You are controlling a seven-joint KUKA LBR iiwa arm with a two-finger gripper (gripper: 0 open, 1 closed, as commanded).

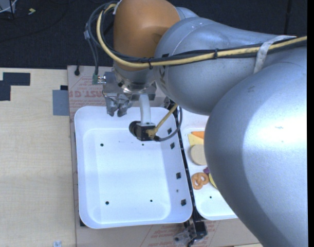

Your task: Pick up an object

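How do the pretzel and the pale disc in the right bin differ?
The pretzel is orange-brown, the disc pale beige. The pretzel is looped with holes; the disc is solid and round. In the right bin, the pretzel lies nearer the camera, the disc behind it. Both lie flat by its left wall.

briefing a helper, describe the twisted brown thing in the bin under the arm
Find the white bin on the view's right, partly under the grey arm. Near its left wall, the pretzel-shaped piece lies below a pale round disc. It alone is orange-brown and looped with holes.
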